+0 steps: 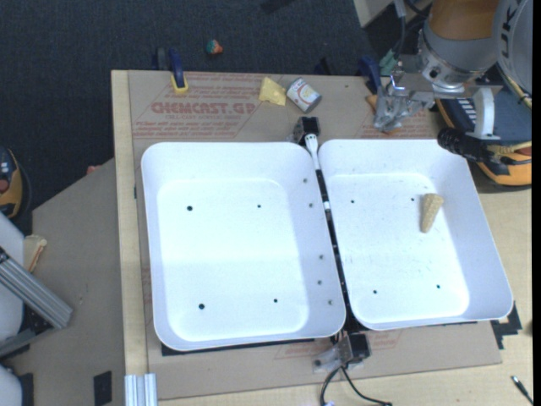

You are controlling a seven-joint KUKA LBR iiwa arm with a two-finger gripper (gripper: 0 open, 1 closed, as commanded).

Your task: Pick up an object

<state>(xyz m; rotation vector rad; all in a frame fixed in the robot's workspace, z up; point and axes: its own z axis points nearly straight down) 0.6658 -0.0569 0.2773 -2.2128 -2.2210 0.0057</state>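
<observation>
Metal two-finger pincer point(390, 118): poised above bench beyond right bin's far rim; finger state, cannot tell. Tan, ridged cone-shaped object point(430, 211): below-right of pincer, lying on smooth shallow white plastic right bin point(406, 311).

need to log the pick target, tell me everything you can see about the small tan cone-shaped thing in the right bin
The small tan cone-shaped object looks like a wafer ice-cream cone, with a faintly textured surface. It lies on its side on the floor of the right white bin, near that bin's right wall, wide end toward the back and narrow tip toward the front. Only the bin floor touches it. The gripper hangs beyond the bin's back rim, well away from it.
</observation>
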